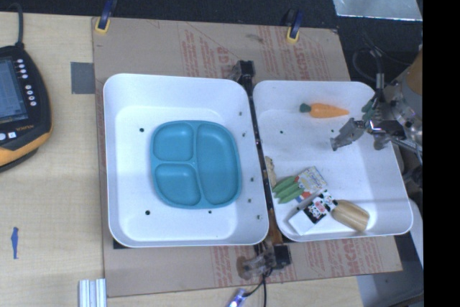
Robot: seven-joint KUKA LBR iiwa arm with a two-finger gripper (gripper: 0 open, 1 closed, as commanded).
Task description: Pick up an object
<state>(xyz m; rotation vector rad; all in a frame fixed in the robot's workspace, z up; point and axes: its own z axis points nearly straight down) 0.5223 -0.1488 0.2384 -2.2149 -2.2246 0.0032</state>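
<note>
The right bin holds an orange toy carrot near its far edge. Toward its front lie a green vegetable-like piece, a small printed packet, a black-and-white patterned card and a tan wooden cylinder. My gripper hangs over the right side of this bin, just below and to the right of the carrot. It is open, with nothing between its fingers. The bare white bin floor shows under it.
The left bin carries a blue divided plate. A black and orange teach pendant lies on the bench at far left. Clamps pin the cardboard sheet at the back edge.
</note>
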